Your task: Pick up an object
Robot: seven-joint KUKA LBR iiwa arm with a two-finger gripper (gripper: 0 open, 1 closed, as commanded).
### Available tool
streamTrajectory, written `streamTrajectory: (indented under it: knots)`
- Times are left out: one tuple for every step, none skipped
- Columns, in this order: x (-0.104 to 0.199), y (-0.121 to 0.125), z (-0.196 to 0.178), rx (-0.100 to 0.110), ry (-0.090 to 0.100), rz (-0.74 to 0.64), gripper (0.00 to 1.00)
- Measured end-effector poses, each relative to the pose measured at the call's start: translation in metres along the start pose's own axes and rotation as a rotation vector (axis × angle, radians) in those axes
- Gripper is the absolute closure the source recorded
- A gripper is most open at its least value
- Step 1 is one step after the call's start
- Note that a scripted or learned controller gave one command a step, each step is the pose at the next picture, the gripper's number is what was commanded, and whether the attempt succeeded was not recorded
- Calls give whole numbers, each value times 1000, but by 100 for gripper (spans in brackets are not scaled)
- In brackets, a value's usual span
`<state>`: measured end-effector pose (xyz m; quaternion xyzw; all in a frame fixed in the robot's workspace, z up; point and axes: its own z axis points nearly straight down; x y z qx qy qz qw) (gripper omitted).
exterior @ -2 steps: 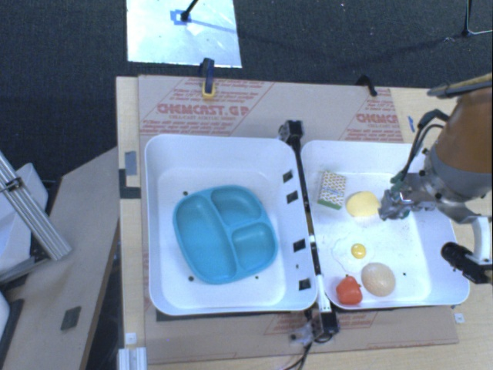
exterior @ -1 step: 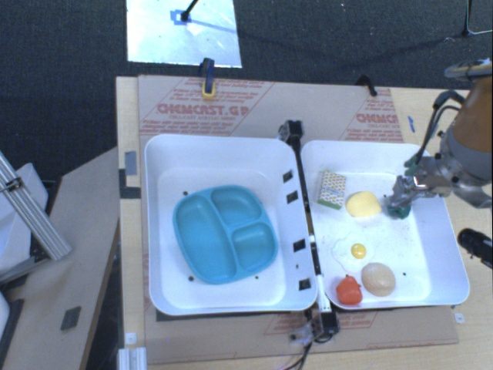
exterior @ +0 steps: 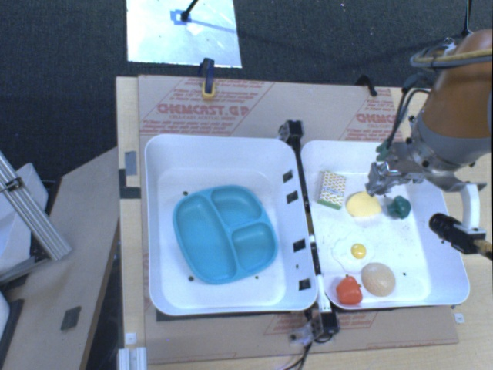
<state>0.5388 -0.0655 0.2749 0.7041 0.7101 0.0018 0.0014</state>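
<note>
You can see the gripper point(exterior: 379, 177) low in the right bin point(exterior: 443, 287), a yellow lemon point(exterior: 363, 205) just below its fingers and not between them, so nothing is lifted yet; whether those fingers are parted I cannot tell.

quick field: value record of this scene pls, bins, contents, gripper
left bin: holds a blue divided tray
right bin: patterned block, yellow lemon-like piece, dark green piece, fried egg, beige egg, red piece
gripper: low over right bin, just above the yellow piece
grip: cannot tell
</note>
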Motion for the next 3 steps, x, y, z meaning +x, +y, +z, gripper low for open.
streamTrajectory:
  knots:
    - [49,27,-1,1,1,-1,100]
    - [106,41,13,3,1,-2,100]
    - [153,67,14,0,1,-1,100]
